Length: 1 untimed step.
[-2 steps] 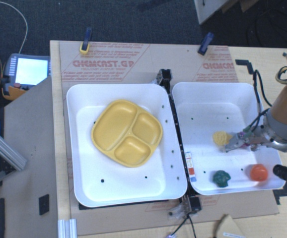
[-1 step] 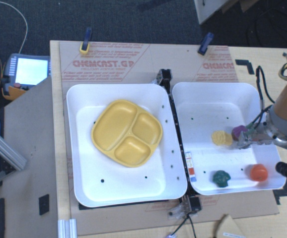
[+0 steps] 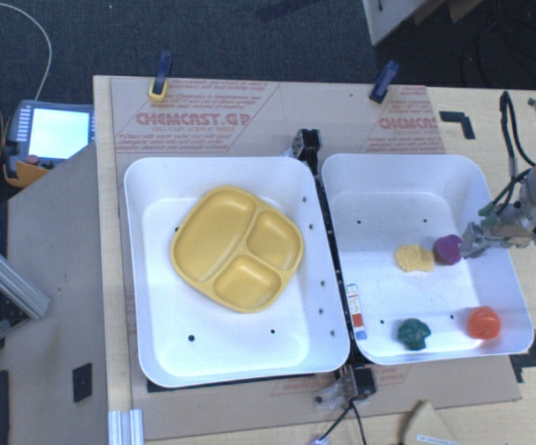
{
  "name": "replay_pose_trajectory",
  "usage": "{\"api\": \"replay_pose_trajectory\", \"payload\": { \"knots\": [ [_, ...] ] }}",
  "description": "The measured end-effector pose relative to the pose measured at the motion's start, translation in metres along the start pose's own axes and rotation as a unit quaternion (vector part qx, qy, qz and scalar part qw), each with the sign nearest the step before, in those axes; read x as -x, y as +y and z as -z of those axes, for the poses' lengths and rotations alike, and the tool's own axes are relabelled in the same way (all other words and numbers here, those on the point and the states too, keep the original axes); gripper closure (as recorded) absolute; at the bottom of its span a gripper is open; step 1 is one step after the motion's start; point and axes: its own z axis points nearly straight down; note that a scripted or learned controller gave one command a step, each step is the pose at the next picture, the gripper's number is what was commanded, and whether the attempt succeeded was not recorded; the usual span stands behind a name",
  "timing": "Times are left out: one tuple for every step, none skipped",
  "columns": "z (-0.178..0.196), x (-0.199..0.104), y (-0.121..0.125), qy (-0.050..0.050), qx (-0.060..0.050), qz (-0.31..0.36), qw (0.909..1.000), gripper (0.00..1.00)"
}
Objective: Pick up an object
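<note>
Nearest the lens, a green lump [image 3: 414, 333] sits at 6 o'clock in the right bin [image 3: 379, 179], hard by the near wall, probably where it came to rest after a drop.

One worktop [image 3: 110, 248] carries everything, its cardboard sheet likely pinned flat by two clamps on the far edge, a yellow clamp [image 3: 159, 86] at 11 o'clock and a blue clamp [image 3: 384, 82] at 1 o'clock.

Two bins lie side by side, touching along the middle so things can pass from one to the other. The left bin [image 3: 157, 341] holds one yellow plate [image 3: 238, 247], three-part, lying flat near the centre and turned askew.

One arm [image 3: 514, 222] reaches over the right bin's rim at 3 o'clock, low, its tip just beside a purple lump [image 3: 447, 248]. I judge that lump is the pick being tried. Whether the jaws are spread, pressed together or pinching it, I cannot tell; nothing is plainly held.

Four small things lie loose in the right bin: a yellow lump [image 3: 414, 259] near the centre, touching or just beside the purple lump at 3 o'clock, an orange ball [image 3: 482, 324] at 5 o'clock, and the green lump.
</note>
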Motion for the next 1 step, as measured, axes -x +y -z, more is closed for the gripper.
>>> {"api": "replay_pose_trajectory", "payload": {
  "knots": [
    [0.0438,-0.0029,0.0000,0.000,0.000,0.000,1.0000,1.00]
  ]
}}
